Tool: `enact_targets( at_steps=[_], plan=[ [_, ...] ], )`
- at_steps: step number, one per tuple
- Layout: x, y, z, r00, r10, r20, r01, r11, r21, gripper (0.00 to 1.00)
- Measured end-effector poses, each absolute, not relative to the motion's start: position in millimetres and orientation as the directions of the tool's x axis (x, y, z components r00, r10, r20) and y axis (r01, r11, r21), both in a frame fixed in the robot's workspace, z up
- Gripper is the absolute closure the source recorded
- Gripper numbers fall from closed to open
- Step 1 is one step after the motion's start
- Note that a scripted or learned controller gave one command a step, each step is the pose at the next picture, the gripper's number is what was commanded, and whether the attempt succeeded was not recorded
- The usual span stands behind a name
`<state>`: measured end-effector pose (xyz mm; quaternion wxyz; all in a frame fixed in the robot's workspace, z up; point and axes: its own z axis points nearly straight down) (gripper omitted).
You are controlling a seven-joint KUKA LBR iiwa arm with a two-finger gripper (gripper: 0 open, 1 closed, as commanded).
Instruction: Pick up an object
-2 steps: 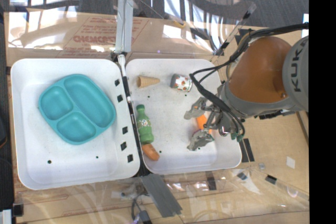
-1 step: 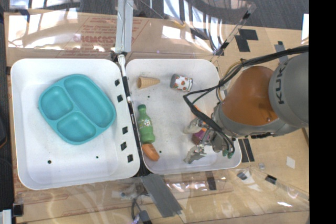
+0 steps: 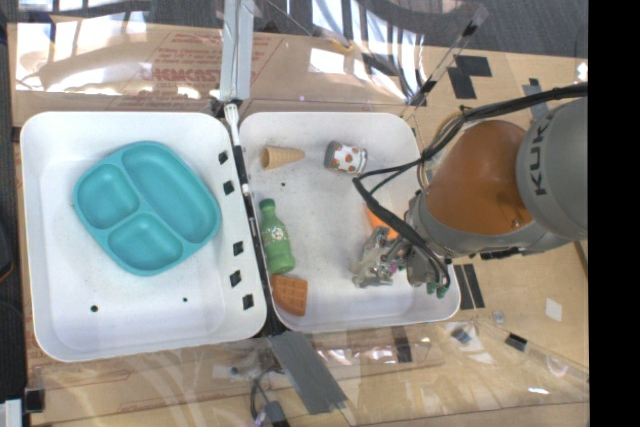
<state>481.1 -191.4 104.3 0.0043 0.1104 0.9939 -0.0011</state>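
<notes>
Teal tray [image 3: 146, 206]: in the left bin [image 3: 50, 315], three compartments.
Right bin [image 3: 330, 319]: green bottle [image 3: 275, 237] at its left wall; waffle [image 3: 291, 294] just near of it; cone [image 3: 281, 156] and spotted cup [image 3: 345, 156] at the far side.
Gripper [image 3: 372, 267]: low over the right bin's near-right part; jaw state cannot be told.
Arm [image 3: 500, 185]: enters from the right.

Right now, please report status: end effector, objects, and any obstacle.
End effector low in right bin, lower right corner. Green bottle, waffle piece, cone, small cup all lying free. Teal divided plate in left bin.
</notes>
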Motion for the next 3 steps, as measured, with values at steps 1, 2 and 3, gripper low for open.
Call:
enact_targets(
  at_steps=[1,2,3],
  plan=[
    [521.6,-211.0,93.6,-0.952,0.305,-0.004,0.305,0.952,0.0,1.0],
    [523.0,-210.0,104.6,-0.954,0.299,-0.005,0.299,0.954,-0.001,1.0],
    [524.2,-209.2,115.0,-0.956,0.292,-0.007,0.292,0.956,-0.001,1.0]
  ],
)
